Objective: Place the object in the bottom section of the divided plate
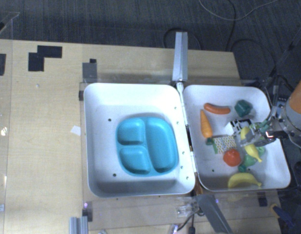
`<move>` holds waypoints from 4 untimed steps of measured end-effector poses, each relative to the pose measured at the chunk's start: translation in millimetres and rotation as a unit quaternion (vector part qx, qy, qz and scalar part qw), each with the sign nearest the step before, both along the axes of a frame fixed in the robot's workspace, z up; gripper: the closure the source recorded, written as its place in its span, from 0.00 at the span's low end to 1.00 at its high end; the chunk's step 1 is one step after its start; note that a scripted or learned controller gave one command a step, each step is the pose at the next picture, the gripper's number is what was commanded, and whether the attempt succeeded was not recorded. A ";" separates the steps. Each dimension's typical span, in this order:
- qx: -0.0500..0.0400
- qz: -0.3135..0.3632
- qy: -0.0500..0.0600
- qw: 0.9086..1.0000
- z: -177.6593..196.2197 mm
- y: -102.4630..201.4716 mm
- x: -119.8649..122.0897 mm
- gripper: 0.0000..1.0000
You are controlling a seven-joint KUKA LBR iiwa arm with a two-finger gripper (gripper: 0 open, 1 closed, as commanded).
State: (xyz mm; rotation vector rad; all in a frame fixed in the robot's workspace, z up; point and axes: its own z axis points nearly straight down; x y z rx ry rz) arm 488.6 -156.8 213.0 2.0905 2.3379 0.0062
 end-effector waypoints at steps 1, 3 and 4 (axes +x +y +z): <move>-0.001 0.147 0.001 0.989 -40.5 51.5 55.2 1.00; 0.000 0.049 0.001 0.999 -27.9 146.3 49.1 0.00; 0.000 0.051 -0.001 0.999 -16.8 147.3 50.9 1.00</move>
